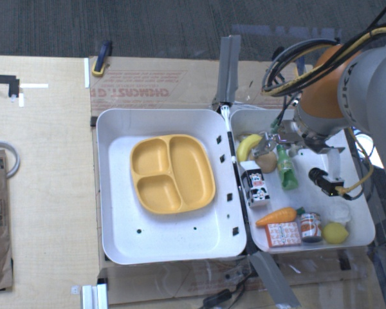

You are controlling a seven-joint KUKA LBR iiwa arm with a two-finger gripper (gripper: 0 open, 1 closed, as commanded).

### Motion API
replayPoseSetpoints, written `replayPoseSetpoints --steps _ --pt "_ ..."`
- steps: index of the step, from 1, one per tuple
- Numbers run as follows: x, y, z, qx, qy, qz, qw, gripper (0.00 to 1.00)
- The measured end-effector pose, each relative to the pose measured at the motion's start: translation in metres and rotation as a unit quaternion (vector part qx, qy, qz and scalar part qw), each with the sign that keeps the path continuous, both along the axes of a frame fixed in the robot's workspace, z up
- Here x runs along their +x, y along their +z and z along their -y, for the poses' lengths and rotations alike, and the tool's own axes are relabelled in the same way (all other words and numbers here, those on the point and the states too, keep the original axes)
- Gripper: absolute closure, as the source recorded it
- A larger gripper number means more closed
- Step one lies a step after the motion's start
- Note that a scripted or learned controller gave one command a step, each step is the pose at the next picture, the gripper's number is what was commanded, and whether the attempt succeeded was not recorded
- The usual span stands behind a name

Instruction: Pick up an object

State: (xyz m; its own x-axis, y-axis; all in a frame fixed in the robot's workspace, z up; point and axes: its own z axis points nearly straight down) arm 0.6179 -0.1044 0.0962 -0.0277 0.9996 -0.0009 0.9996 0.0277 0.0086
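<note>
Starting at the left, we see the left bin (109, 192) holding a yellow divided plate (172, 172) and nothing else we can make out. Moving right across the divider, the right bin (367, 227) is crowded with candidates: a banana (246, 145) near its upper left, a small black-and-white carton (257, 187) below that, a brownish round item (266, 162) beside a green bottle (286, 170), then a carrot (277, 216), a red-and-white box (284, 235), a small can (310, 227) and a lemon (335, 232) along the near wall.

Further right, the arm (347, 89) reaches in over the upper part of this bin, and its gripper (275, 140) sits low among the banana, the brownish item and the green bottle. We cannot tell from here how its grasp stands, nor which of those three it is aimed at.

As we judge it, the pick is not yet done: every object lies in the bin, none lifted. What remains is closing on one item and raising it clear.
</note>
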Motion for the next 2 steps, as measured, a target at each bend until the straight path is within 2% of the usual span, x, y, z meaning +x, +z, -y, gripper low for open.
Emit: replayPoseSetpoints --steps 1,2 --pt "0.002 0.012 0.001 -0.0006 -0.001 0.003 1.0 1.0" --pt "0.03 0.102 -0.015 -0.0008 0.03 -0.004 0.9995 1.0"
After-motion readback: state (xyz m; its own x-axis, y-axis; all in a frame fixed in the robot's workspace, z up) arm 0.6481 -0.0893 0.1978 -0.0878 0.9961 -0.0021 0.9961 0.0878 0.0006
